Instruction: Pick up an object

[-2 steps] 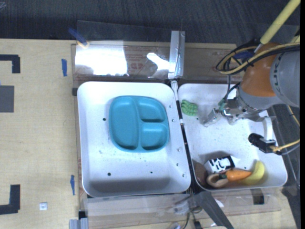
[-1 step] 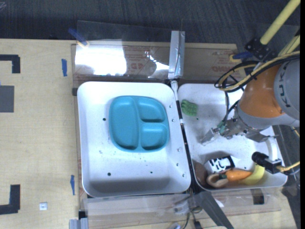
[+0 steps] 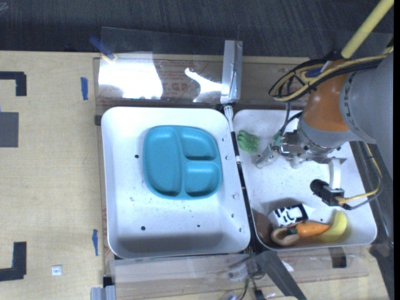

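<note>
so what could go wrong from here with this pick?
1. The pincer sits low in the right bin, beside the small green object near the dividing wall; closing there may miss or clip the rim.
2. The banana, carrot and black-and-white item crowd one corner, so a grasp there may catch two or slip off.

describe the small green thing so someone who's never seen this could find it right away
Start at the right-hand white bin, the one the arm reaches into. Look to its upper left corner, close to the divider between the two bins: the small green object lies there alone. It is the only green thing, far from the banana and carrot clustered at the bin's near edge.
</note>
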You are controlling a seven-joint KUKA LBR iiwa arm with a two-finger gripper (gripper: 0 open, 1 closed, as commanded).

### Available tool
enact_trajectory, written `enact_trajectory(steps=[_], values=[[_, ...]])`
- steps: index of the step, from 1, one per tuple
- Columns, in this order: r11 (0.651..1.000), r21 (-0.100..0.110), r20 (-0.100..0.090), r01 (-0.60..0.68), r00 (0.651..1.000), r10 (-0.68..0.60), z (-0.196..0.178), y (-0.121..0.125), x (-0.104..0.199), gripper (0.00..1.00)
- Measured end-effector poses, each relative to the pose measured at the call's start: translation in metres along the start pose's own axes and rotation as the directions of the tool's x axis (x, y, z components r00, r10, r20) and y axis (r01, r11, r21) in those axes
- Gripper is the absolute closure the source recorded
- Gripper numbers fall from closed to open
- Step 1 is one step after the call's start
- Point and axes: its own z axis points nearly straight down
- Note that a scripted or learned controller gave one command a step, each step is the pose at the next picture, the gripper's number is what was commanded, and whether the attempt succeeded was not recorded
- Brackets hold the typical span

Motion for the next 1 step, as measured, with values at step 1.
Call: enact_trajectory(steps=[1], values=[[1.0, 0.0, 0.0, 0.0, 1.0, 0.0, 0.0, 0.0, 0.0, 0.0]])
